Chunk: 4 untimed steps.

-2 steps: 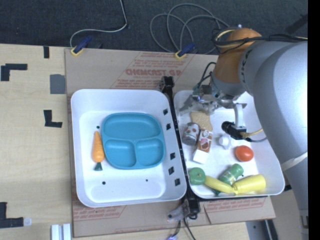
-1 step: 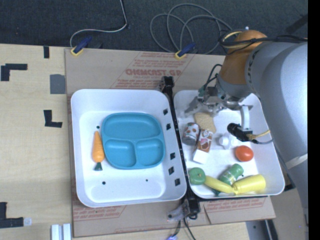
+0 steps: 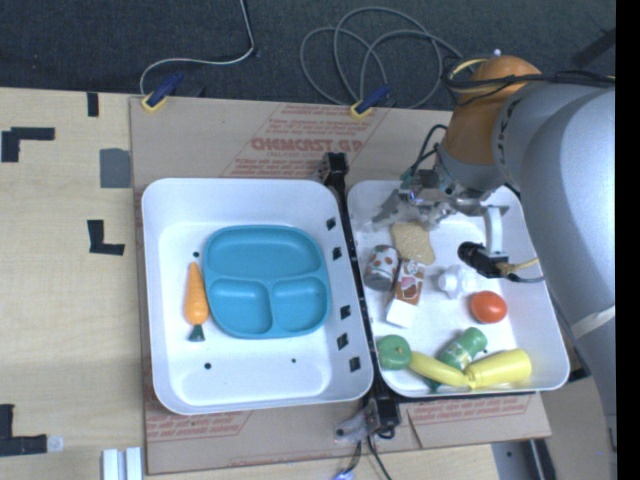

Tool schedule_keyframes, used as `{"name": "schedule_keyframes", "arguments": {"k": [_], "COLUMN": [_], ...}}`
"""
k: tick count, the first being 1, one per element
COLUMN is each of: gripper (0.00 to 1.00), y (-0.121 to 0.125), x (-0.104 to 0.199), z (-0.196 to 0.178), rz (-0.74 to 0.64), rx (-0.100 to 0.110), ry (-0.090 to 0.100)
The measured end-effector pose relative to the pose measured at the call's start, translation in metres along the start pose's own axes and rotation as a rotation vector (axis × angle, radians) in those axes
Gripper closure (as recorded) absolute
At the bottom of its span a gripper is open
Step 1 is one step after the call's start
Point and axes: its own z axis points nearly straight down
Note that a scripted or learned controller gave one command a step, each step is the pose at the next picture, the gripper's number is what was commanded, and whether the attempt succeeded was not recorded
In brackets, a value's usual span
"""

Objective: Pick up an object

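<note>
Tan bread (image 3: 411,240) is crowded by small things just below the gripper (image 3: 425,200), so the wrong one could be bumped; whether the fingers are open cannot be told.

Desk with cardboard sheet and two white bins

Pale wooden desk (image 3: 60,298) with black tape marks (image 3: 100,238) toward its left edge; a brown cardboard sheet (image 3: 270,148) lies on it, bearing the left bin (image 3: 160,268) and right bin (image 3: 545,328) side by side, touching at a black seam. Grey cables (image 3: 380,58) loop along the far edge, with blue-and-yellow clips (image 3: 160,93) at the sheet's far corners.
</note>
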Motion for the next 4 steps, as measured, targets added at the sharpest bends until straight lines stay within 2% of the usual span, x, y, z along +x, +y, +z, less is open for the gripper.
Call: {"name": "schedule_keyframes", "arguments": {"k": [1,2,3,4], "gripper": [1.00,0.00,1.00,0.00], "y": [0.001,0.001,0.001,0.001], "x": [0.000,0.000,0.000,0.000], "z": [-0.011,-0.010,-0.020,-0.020], "rz": [-0.001,-0.001,-0.002,-0.002], "rx": [-0.004,-0.003,-0.004,-0.004], "ry": [-0.003,-0.003,-0.002,-0.003]}}
